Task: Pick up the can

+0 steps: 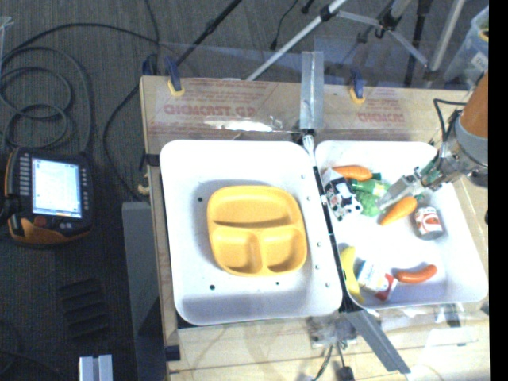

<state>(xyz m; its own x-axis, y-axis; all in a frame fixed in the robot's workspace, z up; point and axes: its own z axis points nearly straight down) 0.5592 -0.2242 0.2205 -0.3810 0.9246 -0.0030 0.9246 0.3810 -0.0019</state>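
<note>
So the small red-and-white metal can [429, 222] lies on its side in the right shallow white plastic bin [468, 280], near that bin's right wall, short and cylindrical, label partly white. Just beside it to the left is an orange carrot-shaped toy [398, 209], tilted. Further left: a green plastic toy [369, 192], a black-and-white cow-patterned piece [341, 197], and another orange carrot-like toy [352, 171] near the top. Lower in the bin, a red sausage-shaped toy [416, 274], a white-and-red carton-like item [373, 280], and a yellow curved banana-like toy [348, 264]. The two-finger gripper [413, 182] hovers above the carrot, up and left of the can, apart from it; cannot tell its opening. The left white bin [178, 213] holds a glossy yellow plastic compartment tray [255, 228].
</note>
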